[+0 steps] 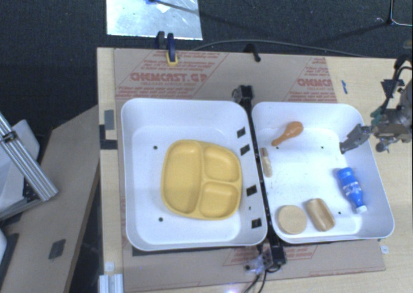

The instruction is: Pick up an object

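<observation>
Over the right rim of the right bin (385, 215), just above its far right corner: gripper (354, 138), dark grey, reaching in from the right on the arm (395, 124). Open or closed: cannot tell from this slant. Nothing seen held.

Just below the gripper, toward the near side: blue bottle (350, 188), lying on the bin floor by the right wall, cap end pointing to the near right. Apart from the gripper, not touching.

Left of the gripper, across bare white floor: tan drumstick-shaped piece (288, 133), lying tilted, thick end up and to the right.

Farther left and a little nearer: small tan stick (265, 161), lying lengthwise along the wall between the two bins.

Well below and left of the gripper, at the near wall: round tan disc (292, 219) and brown loaf-shaped piece (319, 214), side by side, just about touching, the loaf on the side closer to the bottle.

Farthest from the gripper, in the left bin (131, 156): yellow divided plate (201, 179), flat in the middle, three compartments up.

Beneath both bins: bench (219, 72) with red printed lettering.
</observation>
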Robot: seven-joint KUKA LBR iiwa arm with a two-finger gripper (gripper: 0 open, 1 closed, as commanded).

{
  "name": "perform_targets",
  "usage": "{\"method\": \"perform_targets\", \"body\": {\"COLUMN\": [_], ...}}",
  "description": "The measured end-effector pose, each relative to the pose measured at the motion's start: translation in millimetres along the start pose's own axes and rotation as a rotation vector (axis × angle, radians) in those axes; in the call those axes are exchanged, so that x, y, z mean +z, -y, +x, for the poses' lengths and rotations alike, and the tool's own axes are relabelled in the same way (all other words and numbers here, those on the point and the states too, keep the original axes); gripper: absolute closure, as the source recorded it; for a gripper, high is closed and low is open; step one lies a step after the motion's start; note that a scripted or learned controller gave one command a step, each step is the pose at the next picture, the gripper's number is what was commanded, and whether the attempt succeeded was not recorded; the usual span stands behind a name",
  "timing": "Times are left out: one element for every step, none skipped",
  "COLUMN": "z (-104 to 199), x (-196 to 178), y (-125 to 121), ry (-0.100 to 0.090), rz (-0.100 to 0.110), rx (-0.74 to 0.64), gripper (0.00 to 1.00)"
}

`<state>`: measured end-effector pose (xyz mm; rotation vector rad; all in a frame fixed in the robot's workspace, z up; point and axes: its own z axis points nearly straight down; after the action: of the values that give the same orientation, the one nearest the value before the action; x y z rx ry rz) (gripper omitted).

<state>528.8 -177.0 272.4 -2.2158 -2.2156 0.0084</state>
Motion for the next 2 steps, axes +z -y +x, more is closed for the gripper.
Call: {"method": "perform_targets", "body": {"z": [0.6,3.5], "x": [-6.1,36.1], "y": [-2.1,-5.7], "ry": [0.003,0.001], "rz": [-0.012,-0.008], "rx": [-0.003,-0.002], "gripper": [0.0,0.0]}}
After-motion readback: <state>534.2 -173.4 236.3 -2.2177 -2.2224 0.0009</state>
